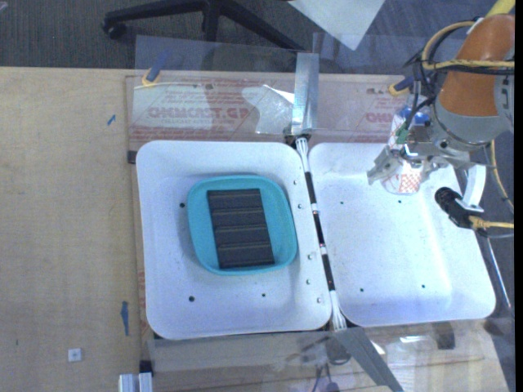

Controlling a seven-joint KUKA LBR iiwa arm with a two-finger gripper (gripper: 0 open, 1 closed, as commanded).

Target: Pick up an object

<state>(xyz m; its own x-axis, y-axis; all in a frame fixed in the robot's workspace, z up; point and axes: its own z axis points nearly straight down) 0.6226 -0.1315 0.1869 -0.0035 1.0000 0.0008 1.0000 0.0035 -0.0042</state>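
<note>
Wooden bench carries two white bins side by side. Left bin holds a teal tray with a dark ribbed block on it, roughly centred. Right bin sits just right of the tray's bin, touching along the middle seam. Gripper hangs over the right bin's upper right part, far from the tray; a small white-and-red object sits at the fingertips. Finger opening and grasp: cannot tell.

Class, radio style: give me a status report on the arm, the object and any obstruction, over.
Gripper low over right bin, far corner; grip unclear. Small red-and-white object at its tip. Teal tray sits in left bin, untouched. Nothing in the way.
</note>
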